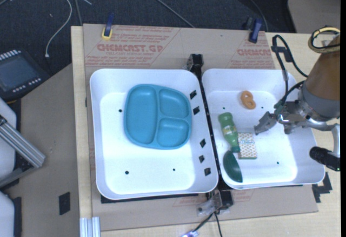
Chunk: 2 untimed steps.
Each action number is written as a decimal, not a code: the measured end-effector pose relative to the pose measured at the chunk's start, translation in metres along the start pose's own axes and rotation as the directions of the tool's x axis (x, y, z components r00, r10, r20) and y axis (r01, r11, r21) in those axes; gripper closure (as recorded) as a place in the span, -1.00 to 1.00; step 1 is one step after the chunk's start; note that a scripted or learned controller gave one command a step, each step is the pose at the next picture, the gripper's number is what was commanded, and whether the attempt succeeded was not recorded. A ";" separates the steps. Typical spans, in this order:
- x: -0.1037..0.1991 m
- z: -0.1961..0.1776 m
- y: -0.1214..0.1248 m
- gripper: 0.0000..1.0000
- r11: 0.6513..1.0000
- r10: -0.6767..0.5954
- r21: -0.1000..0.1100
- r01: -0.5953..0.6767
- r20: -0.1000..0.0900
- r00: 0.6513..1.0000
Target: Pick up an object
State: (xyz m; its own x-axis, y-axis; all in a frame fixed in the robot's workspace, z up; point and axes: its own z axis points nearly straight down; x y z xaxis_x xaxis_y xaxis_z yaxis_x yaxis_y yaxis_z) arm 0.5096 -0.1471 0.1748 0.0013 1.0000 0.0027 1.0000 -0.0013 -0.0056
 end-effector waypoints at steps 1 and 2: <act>-0.003 0.057 0.008 -1.00 1.000 -0.001 0.001 0.001 0.000 1.000; -0.003 0.087 0.011 -1.00 1.000 -0.002 -0.008 0.002 -0.002 1.000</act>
State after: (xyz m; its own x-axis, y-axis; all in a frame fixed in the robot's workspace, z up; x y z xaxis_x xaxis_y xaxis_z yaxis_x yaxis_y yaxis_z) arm 0.5200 -0.1495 0.0880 -0.0006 1.0000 0.0051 1.0000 0.0006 0.0021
